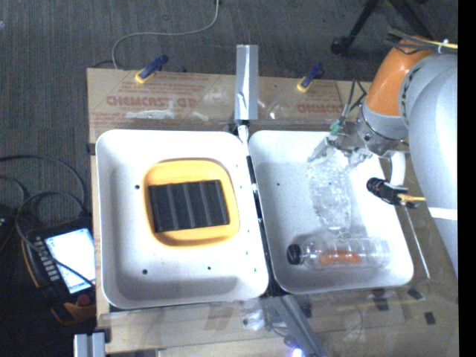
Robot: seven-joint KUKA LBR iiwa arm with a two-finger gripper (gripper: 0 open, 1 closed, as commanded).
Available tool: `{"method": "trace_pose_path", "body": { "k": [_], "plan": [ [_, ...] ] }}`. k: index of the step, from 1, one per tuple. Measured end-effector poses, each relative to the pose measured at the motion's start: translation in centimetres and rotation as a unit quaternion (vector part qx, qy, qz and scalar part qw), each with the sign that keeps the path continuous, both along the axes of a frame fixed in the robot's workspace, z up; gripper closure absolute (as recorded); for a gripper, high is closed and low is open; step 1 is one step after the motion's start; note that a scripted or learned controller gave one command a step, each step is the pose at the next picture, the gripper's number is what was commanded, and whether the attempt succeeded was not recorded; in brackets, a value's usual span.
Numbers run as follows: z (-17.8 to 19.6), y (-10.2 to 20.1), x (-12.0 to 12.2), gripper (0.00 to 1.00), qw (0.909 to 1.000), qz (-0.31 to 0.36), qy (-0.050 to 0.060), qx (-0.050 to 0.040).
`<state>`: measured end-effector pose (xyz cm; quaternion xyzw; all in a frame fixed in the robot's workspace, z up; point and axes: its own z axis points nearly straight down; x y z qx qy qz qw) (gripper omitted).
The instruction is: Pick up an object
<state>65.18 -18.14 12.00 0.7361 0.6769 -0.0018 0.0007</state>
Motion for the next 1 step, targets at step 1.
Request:
{"method": "trace_pose_path", "body": {
  "k": [1],
  "plan": [
    [-0.55,-1.05,-9.84,0.0,0.9929,0.119,0.0,0.001]
  ]
}}
